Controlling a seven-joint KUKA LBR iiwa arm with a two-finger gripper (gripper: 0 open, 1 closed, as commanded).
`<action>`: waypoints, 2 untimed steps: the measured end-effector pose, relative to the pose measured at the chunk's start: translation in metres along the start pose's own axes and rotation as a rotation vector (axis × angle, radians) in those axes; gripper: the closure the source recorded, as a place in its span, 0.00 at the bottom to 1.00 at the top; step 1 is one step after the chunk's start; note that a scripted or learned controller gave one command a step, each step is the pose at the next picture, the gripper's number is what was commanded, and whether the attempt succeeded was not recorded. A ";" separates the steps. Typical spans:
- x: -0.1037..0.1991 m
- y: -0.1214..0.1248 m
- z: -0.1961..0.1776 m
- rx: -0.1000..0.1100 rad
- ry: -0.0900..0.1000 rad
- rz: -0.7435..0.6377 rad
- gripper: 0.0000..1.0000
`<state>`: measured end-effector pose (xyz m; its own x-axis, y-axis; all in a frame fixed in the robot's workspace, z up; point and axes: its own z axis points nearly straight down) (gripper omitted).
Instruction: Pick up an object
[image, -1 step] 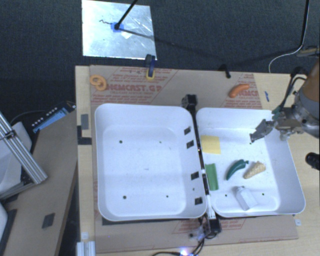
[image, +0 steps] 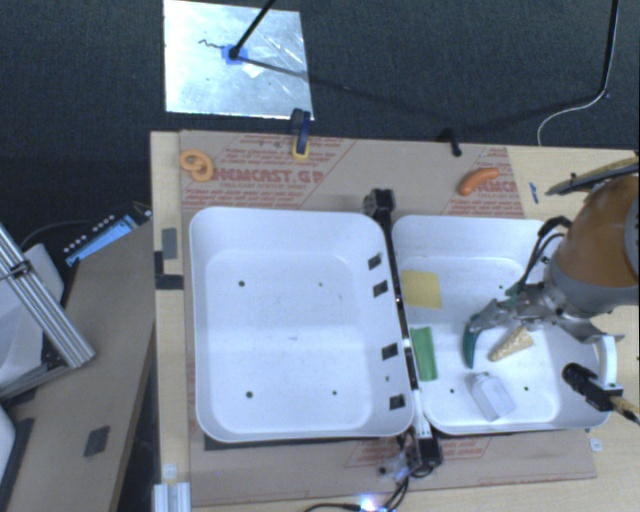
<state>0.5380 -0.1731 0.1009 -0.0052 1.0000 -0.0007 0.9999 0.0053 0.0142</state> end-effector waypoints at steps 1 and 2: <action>0.006 0.019 0.016 0.010 0.000 0.000 0.00; 0.099 0.077 -0.090 -0.003 0.003 -0.010 0.00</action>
<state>0.6127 -0.0737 0.1921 -0.0156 0.9999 0.0019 0.9997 0.0156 0.0169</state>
